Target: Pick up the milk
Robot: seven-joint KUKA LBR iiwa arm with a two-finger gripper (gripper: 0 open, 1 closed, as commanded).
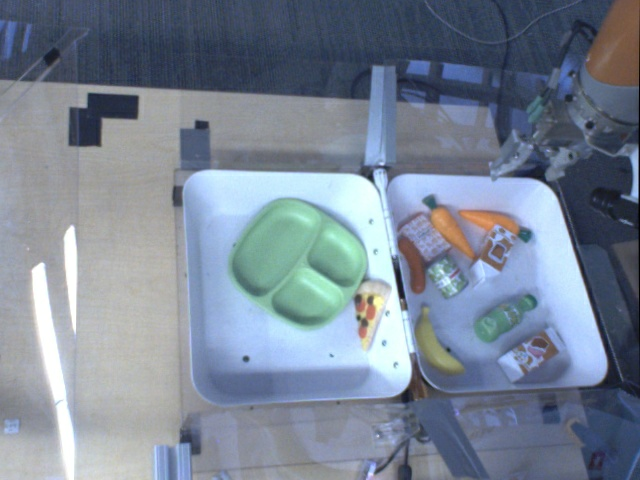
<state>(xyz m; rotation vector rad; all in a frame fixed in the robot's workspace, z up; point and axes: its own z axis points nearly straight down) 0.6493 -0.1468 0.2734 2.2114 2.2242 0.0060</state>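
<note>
The milk [530, 355] is a small white and brown carton lying on its side in the front right corner of the right bin [570, 258]. My gripper [527, 163] hangs above the far rim of that bin, well behind the milk. Its two fingers are spread apart with nothing between them, so it is open. A second small carton [497, 248], white and orange, lies near the middle of the same bin.
The right bin also holds two carrots [449, 228], a sausage [411, 264], a can [448, 277], a green bottle [505, 318] just behind the milk, and a banana [437, 344]. The left bin [215, 348] holds a green divided plate [298, 261] and a pizza slice [371, 313].
</note>
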